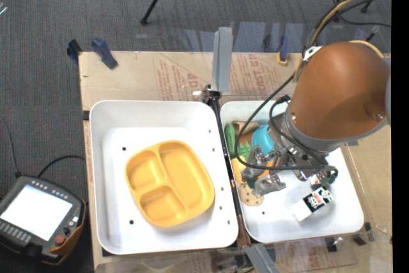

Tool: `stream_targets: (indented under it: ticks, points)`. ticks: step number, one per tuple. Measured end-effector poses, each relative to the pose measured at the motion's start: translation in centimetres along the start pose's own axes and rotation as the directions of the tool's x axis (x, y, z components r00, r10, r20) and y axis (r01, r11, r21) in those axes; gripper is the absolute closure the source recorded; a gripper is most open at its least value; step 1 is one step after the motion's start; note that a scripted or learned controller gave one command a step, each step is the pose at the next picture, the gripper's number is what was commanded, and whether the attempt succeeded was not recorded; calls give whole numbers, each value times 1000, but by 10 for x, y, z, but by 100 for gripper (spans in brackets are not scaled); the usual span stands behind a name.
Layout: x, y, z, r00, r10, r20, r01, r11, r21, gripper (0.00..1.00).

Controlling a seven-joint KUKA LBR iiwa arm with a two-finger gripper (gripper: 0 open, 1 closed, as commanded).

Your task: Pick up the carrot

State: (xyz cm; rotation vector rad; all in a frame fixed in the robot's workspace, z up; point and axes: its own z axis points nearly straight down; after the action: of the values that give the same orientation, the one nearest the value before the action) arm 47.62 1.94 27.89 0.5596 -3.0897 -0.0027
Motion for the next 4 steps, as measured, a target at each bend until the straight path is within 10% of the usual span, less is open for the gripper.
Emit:
stream_targets:
  ticks: [4]
  points:
    - [-6,6,-35,1000,-10,-2,10,1000,-5,100]
